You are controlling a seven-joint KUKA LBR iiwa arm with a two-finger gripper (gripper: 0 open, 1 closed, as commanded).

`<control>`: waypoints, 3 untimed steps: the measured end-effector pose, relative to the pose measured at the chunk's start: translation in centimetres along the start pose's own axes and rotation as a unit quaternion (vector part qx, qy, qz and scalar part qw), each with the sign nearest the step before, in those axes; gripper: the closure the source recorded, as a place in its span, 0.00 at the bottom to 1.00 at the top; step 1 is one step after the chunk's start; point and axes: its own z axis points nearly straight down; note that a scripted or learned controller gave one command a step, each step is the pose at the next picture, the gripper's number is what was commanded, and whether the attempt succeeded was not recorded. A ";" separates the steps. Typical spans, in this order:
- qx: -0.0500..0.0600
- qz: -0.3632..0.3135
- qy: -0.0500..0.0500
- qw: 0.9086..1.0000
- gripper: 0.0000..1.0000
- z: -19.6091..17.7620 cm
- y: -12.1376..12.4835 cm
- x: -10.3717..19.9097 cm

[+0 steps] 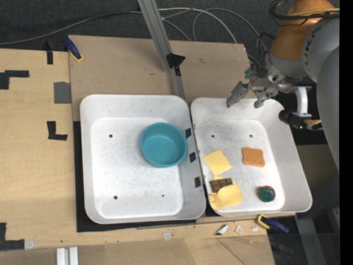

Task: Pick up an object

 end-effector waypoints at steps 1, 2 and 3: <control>0.000 0.000 0.000 1.000 0.00 0.0 0.0 0.0; 0.003 0.000 0.000 1.000 0.00 5.7 -0.2 1.1; 0.001 0.000 0.000 1.000 0.00 11.0 -0.3 1.2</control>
